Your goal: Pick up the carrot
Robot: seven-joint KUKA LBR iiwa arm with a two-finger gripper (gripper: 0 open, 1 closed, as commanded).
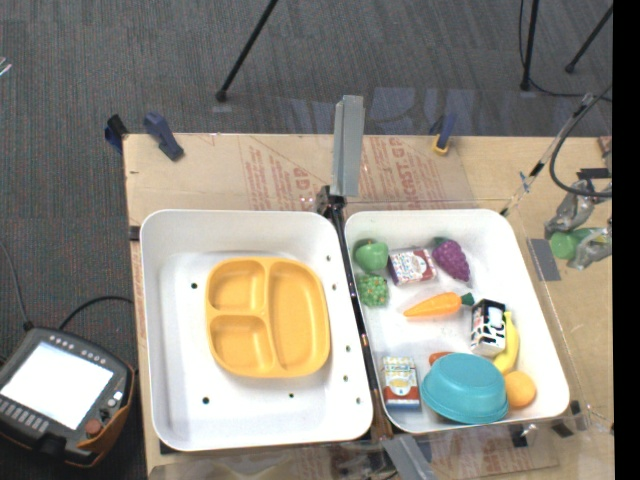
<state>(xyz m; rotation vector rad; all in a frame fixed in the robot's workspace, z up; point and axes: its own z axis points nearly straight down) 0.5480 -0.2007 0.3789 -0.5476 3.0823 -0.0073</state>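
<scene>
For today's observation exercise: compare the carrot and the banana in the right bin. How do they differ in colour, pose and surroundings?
The carrot is orange with a green top; the banana is yellow. The carrot lies nearly level across the middle of the bin; the banana runs up and down by the right wall. The carrot has bare floor around it; the banana is crowded beside a black-and-white carton. Both are long toy foods in one bin.

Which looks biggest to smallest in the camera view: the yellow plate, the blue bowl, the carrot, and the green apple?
1. yellow plate
2. blue bowl
3. carrot
4. green apple

The carrot and the apple look close in area, so their order is unsure.
</scene>
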